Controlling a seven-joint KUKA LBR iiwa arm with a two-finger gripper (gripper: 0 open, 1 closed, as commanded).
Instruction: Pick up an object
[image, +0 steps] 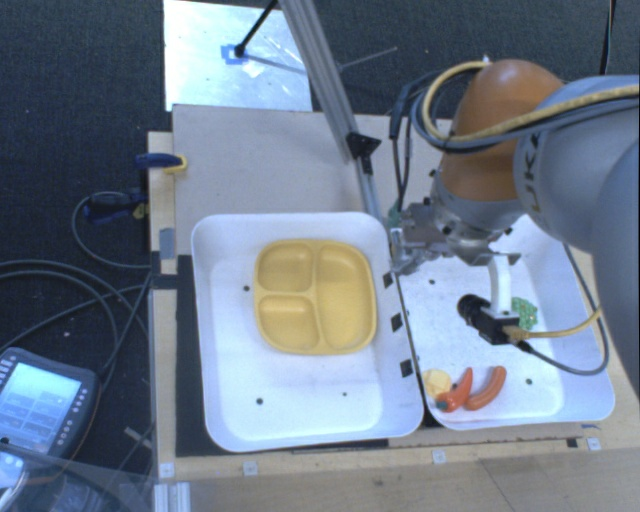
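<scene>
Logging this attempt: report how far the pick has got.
Done: the pincer is over the upper left corner of the right bin. In hand: nothing seen lifted; the orange sausage, red pepper and yellow piece lie on the bin floor at its near edge. Left: the grasp and lift.

We see dark carpet (80, 100) w/ a pale floor sheet (200, 75) up top, plywood bench (260, 160), blue clamps (160, 160) at its left edge, cables (75, 228) & teach pendant (35, 395) bottom-left.
</scene>
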